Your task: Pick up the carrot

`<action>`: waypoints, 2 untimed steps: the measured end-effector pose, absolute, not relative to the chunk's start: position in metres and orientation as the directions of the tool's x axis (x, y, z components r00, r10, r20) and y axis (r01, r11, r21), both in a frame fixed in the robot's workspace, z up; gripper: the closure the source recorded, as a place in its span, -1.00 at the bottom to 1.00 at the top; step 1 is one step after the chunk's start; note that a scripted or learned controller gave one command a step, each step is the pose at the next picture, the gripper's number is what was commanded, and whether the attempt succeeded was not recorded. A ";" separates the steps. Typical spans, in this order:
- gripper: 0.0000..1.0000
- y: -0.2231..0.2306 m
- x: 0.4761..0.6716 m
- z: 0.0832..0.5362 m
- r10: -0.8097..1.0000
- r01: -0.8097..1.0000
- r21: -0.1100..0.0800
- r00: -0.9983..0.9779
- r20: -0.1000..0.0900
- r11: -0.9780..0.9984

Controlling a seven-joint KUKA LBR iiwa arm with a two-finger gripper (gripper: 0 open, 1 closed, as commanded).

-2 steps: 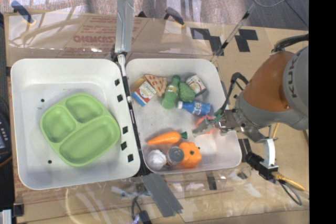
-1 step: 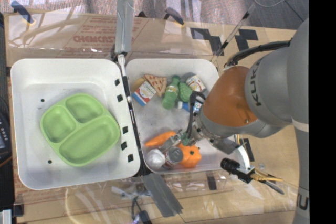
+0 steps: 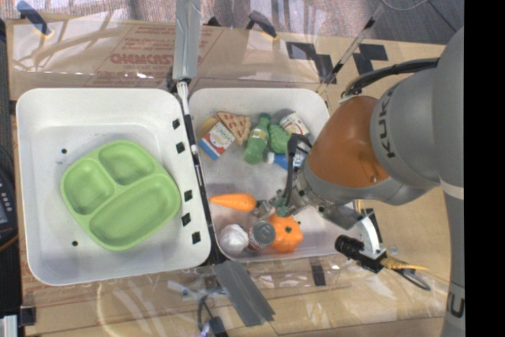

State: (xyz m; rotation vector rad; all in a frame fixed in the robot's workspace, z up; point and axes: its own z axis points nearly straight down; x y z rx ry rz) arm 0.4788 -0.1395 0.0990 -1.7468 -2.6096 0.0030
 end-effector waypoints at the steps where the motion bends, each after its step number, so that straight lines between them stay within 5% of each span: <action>1: 1.00 -0.103 0.533 0.217 0.923 0.924 0.004 -0.384 -0.010 0.384; 2: -1.00 -0.100 0.531 0.214 0.922 0.922 -0.002 -0.387 -0.001 0.387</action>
